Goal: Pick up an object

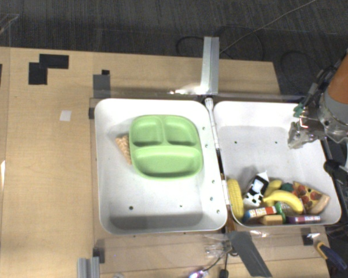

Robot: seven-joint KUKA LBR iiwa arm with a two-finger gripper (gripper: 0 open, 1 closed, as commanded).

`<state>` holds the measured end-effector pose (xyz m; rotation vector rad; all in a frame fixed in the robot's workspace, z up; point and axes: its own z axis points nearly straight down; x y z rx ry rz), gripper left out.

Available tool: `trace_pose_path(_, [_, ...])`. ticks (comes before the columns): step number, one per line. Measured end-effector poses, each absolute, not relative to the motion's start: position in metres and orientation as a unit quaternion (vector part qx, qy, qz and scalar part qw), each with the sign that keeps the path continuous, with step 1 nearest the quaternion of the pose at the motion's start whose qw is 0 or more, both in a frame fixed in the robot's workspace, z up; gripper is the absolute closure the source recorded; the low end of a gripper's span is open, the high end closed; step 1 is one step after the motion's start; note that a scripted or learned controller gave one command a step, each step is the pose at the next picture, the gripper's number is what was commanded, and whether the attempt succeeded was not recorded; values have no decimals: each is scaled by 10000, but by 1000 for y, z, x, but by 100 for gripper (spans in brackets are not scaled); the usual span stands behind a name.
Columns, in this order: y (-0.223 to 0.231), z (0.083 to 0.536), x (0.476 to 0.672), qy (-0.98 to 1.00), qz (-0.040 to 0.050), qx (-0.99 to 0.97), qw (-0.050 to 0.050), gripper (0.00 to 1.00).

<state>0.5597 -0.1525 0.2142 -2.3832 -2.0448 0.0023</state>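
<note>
My gripper (300,138) hangs over the right side of the right bin (255,132), above bare white floor. Nothing shows between its fingers. At the near edge of that bin lies a heap of toy items: a corn cob (235,196), a black-and-white cow figure (255,191), a yellow banana (283,199), a pizza slice (313,200) and a marker-like stick (264,214). The heap sits well below and left of the gripper in the view.
The left bin (113,172) holds a green divided plate (164,145) with a tan waffle-like piece (123,148) sticking out from under its left edge. A metal post (210,65) stands behind the seam between the bins. Cables lie at the far right.
</note>
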Motion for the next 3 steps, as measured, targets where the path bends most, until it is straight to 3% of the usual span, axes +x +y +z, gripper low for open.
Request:
trace_pose_path(1, [-153,214,560,-6515,10,-7587,7,0])
trace_pose_path(2, [-189,149,575,-6223,18,-7828,17,0])
trace_pose_path(3, [-152,105,507,-7348,6,-6783,22,0])
